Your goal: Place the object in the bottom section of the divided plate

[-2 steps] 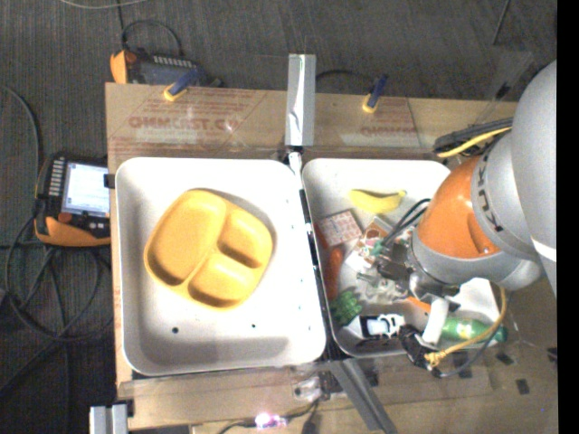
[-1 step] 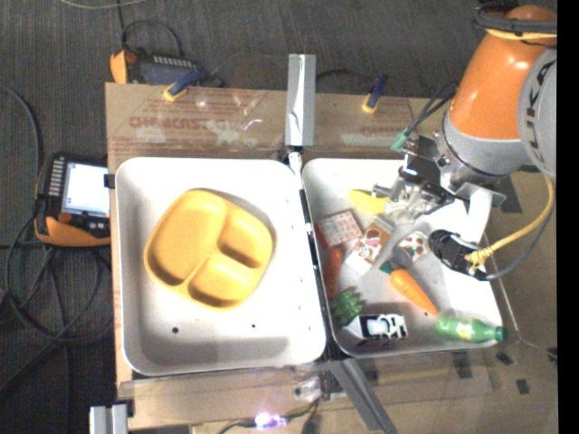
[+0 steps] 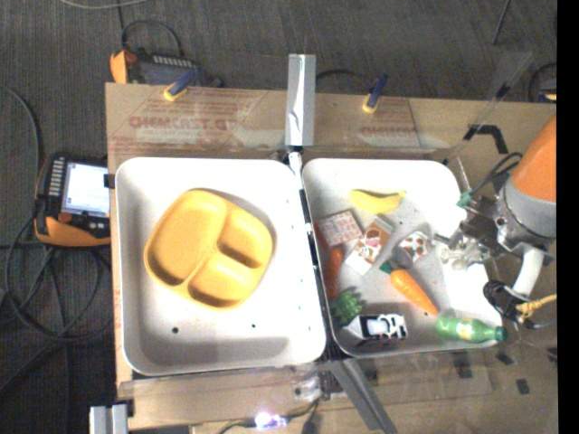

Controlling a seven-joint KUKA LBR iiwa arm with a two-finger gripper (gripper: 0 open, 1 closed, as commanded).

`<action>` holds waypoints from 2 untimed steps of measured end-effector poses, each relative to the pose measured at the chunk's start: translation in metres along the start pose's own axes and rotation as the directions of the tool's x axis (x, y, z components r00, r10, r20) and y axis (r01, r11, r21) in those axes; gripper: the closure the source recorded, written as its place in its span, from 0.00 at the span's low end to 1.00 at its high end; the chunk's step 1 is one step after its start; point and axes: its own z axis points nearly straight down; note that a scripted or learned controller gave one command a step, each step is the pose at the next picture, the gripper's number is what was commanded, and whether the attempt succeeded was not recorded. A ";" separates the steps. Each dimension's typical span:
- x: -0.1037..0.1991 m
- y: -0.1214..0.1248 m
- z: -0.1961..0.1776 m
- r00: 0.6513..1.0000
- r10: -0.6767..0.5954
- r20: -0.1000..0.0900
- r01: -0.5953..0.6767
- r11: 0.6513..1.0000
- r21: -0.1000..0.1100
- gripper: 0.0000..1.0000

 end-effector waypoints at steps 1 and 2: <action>0.089 -0.068 0.021 0.996 0.092 -0.003 -0.092 0.996 0.003 1.00; 0.228 -0.144 0.010 0.999 -0.037 -0.002 0.037 0.999 0.002 1.00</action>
